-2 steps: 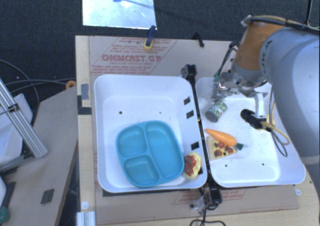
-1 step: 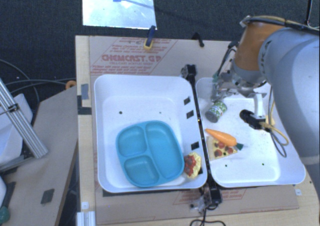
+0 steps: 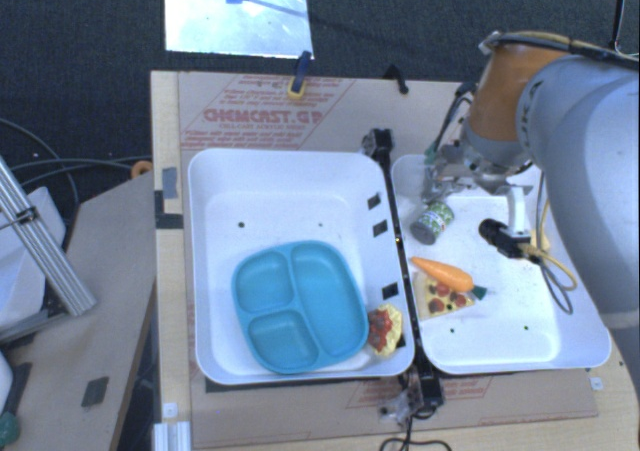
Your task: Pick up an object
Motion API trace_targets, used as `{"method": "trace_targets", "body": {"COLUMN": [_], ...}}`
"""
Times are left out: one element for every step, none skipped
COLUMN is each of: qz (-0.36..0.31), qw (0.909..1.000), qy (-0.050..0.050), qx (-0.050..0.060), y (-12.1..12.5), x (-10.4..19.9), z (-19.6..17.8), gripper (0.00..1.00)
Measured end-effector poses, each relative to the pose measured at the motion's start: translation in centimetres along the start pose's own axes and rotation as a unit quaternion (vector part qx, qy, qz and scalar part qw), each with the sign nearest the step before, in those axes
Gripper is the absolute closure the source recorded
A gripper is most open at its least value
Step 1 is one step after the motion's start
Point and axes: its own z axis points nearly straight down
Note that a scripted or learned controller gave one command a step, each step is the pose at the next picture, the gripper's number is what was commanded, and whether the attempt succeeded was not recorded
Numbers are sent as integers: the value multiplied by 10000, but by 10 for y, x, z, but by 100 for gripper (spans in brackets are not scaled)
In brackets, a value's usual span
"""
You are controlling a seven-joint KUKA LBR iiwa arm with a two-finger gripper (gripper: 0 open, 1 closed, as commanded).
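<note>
In the right bin (image 3: 520,344), a small grey-green can (image 3: 432,222) lies tilted near the far left corner. My gripper (image 3: 437,194) hangs directly over the can's upper end, very close to it or touching it. I cannot tell whether it grips the can. An orange carrot (image 3: 443,273) lies just in front of the can, and a pizza slice (image 3: 446,300) sits beside the carrot toward the front.
The left bin (image 3: 215,239) holds a blue divided plate (image 3: 298,305) and a small red-and-yellow food toy (image 3: 384,330) in its front right corner. A black divider (image 3: 398,239) with clips runs between the bins. My arm covers the right bin's far right side.
</note>
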Motion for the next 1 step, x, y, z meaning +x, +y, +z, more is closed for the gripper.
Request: {"method": "trace_targets", "body": {"qz": [-1], "qw": [10000], "qy": [-2], "qx": [1], "y": [0], "x": [-1], "z": [0], "gripper": [100]}}
